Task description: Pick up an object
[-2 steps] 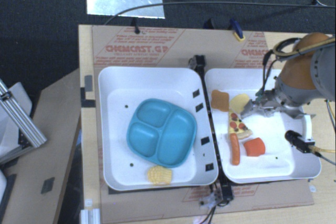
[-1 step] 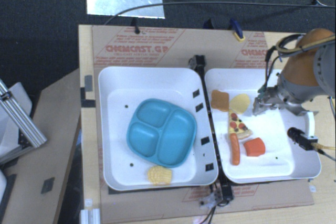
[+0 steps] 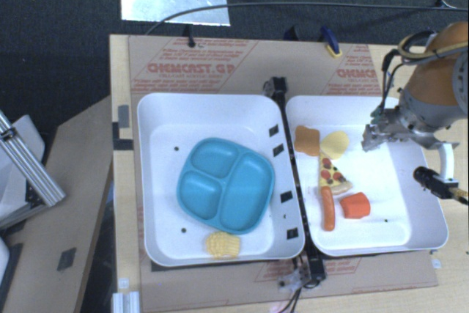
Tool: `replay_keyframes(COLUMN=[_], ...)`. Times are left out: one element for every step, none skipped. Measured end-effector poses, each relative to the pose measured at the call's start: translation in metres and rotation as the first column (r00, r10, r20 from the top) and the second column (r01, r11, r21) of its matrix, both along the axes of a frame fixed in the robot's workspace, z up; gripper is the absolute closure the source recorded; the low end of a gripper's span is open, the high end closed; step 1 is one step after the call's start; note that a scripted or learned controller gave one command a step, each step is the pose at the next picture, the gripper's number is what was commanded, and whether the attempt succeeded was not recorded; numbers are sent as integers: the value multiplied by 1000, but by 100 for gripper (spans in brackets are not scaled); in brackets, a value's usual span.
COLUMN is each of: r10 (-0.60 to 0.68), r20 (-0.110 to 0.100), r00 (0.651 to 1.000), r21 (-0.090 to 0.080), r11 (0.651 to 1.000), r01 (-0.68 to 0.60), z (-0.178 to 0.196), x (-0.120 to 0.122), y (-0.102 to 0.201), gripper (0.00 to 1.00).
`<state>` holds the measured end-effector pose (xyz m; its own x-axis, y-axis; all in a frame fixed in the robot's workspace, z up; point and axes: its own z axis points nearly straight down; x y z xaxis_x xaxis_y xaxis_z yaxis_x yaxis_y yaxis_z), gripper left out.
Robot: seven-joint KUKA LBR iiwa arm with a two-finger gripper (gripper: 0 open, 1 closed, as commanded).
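A: Where was the gripper (image 3: 372, 137)?

B: Over the right bin (image 3: 421, 231), upper right part, arm (image 3: 436, 88) coming in from the right. Finger state couldn't be told at that angle. Nothing was seen between them.

A: Objects?

B: Right bin, left side: toast slice (image 3: 307, 141) touching a pale yellow chip (image 3: 335, 144), pizza slice (image 3: 333, 176) below, then a sausage (image 3: 327, 207) beside an orange block (image 3: 355, 205). All clear of the gripper. Left bin (image 3: 157, 157) held a blue divided plate (image 3: 224, 185) and a yellow corn piece (image 3: 222, 245) near its front wall.
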<state>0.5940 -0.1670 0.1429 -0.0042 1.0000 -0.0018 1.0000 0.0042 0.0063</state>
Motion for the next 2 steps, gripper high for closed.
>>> replay_keyframes(r10=[2, 2], r20=[2, 3], r00=[1000, 1000], r21=[0, -1], r11=[1000, 1000], r01=[-2, -2], z=[59, 124], x=[11, 9], y=[3, 3], gripper=[100, 100])
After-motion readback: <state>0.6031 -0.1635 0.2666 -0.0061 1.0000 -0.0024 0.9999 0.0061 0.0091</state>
